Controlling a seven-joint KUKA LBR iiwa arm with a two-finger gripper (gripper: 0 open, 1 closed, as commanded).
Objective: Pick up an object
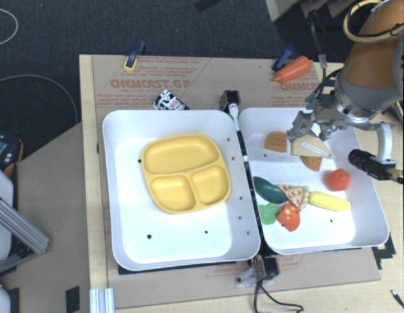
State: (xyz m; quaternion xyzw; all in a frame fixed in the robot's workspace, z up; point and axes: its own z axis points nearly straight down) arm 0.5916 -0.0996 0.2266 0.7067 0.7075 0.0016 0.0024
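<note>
Hovering over the right bin (378, 214), gripper (311, 130) sits low at its far side, right above a pale wedge (313, 149) and brown pieces (276, 141). Can't tell how the gripper is set or whether anything is gripped. Other items in the same bin: red ball (338, 179), yellow corn (329, 203), pizza slice (293, 193), green leafy piece (269, 190), red strawberry (288, 218). Left bin (120, 194) holds a yellow divided plate (185, 172). Orange carrot (292, 69) lies on the desk (189, 77) beyond the bins.
</note>
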